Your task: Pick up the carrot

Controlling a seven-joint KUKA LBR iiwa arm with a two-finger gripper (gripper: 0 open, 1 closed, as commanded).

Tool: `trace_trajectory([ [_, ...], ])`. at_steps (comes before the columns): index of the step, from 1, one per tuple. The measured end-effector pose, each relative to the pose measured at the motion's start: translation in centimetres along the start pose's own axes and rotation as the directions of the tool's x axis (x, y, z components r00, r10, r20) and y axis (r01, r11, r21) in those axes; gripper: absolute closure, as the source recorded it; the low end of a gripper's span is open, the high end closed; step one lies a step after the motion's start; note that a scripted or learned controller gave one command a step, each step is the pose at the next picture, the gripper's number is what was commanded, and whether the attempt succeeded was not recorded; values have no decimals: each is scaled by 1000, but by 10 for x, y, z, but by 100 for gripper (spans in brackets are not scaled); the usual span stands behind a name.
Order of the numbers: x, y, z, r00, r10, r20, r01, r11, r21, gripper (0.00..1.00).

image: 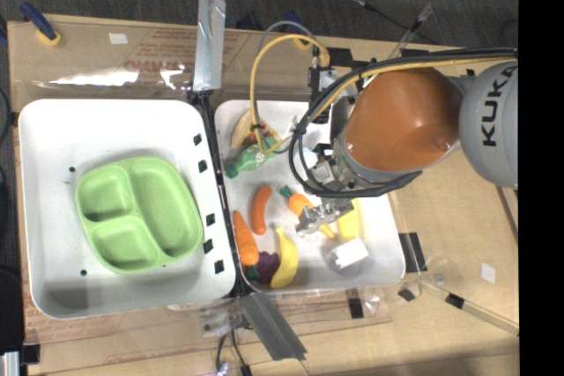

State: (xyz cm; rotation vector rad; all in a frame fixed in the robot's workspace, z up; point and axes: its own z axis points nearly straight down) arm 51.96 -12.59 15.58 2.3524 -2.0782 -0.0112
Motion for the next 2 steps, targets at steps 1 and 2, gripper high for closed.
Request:
trace_trajectory([
  [1, -32, 39, -65, 963, -270, -5, 270, 963, 8, 100],
  [2, -38, 38, -87, 815, -580, -5, 580, 815, 5, 100],
])
